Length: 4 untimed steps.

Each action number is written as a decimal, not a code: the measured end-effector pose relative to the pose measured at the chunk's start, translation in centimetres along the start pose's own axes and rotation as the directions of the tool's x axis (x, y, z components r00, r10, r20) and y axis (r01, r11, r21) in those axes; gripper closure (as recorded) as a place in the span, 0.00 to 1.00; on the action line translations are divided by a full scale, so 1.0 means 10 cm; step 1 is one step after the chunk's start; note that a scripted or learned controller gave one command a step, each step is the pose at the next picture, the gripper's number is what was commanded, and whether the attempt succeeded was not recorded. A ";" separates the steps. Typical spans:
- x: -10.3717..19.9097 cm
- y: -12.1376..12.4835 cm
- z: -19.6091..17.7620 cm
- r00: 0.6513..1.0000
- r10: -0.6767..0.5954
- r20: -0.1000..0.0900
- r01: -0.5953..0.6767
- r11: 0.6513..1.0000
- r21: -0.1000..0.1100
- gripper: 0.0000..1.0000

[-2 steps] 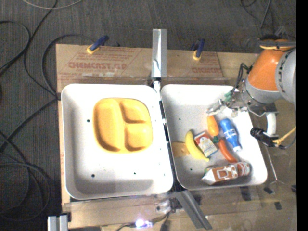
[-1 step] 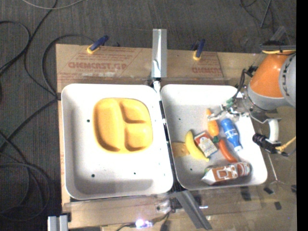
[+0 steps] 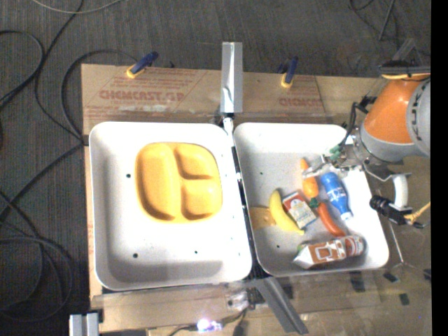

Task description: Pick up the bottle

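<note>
Overhead camera view, slanted down on two shallow white bins side by side. Left bin [image 3: 112, 257]: holds a yellow divided tray [image 3: 178, 180], well apart from everything else. Right bin [image 3: 280, 142]: crowded toward its 4 o'clock corner. Blue bottle [image 3: 334, 196] with a white label and cap, lying on its side, near the bin's 3 o'clock wall. Touching it along one flank, an orange carrot-like piece [image 3: 330, 219]; beside that, a small red packet [image 3: 299, 211] and a banana [image 3: 280, 212]; at 6 o'clock, a carton [image 3: 329, 250] on its side. Grey arm with orange band [image 3: 392, 114] reaching in from 3 o'clock; gripper [image 3: 334, 158] low over the clutter, just at 12 o'clock of the bottle's cap end. Finger state: cannot tell, too small and blurred. Bottle apparently not yet grasped, judging by how it lies flat in the bin. Likely step: final approach. Next move calls for shifting toward 6 o'clock, centring over the bottle's body, and closing across its narrow width without catching the orange piece.
</note>
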<state>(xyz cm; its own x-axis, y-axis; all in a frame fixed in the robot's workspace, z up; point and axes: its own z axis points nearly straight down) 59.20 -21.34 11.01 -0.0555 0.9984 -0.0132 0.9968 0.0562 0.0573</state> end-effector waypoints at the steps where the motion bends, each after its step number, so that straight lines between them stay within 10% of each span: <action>1: 0.00 -0.09 -0.01 1.000 -0.016 0.002 0.016 1.000 -0.003 0.00; 4: 0.00 -0.03 0.01 0.999 -0.037 -0.001 0.037 0.999 0.003 0.00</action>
<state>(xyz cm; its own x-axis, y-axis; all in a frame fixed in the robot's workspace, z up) 58.91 -21.40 10.91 -0.0923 0.9956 -0.0140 0.9942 0.0929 0.0539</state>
